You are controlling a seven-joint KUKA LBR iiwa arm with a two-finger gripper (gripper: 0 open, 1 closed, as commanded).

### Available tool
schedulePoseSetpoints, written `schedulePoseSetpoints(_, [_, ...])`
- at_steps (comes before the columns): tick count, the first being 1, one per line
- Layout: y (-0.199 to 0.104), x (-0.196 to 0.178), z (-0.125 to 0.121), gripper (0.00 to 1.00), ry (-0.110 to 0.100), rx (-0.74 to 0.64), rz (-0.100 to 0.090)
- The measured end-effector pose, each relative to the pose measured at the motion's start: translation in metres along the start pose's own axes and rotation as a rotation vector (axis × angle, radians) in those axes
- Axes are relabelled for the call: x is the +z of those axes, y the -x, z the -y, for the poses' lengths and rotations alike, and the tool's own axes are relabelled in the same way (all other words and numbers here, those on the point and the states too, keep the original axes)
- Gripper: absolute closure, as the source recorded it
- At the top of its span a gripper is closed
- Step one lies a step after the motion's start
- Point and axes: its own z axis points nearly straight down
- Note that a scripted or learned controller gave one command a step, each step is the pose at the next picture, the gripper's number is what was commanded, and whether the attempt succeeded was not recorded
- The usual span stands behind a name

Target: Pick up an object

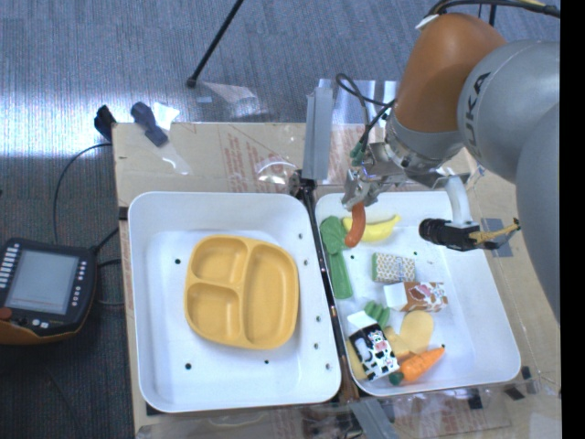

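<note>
Here the tool (pixel 364 193) hangs over the far end of the right-hand shallow white bin (pixel 498 332), and a small red-orange sausage-shaped toy (pixel 356 225) dangles straight down from between its fingertips, pinched at its top end. So the tool is closed on that toy, which seems clear of the bin floor. Just below it lie a yellow plastic banana (pixel 382 228) and a long green vegetable toy (pixel 335 254). The hold looks shallow, so I judge the lift should go straight up and slowly, without swinging, lest the toy slip. Away to the tool's left, the yellow divided plastic plate (pixel 242 291) sits in the other bin.
</note>
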Motion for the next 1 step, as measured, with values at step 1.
schedulePoseSetpoints(1, [0.0287, 0.0181, 0.0072, 1.0, -0.016, 0.134, 0.0])
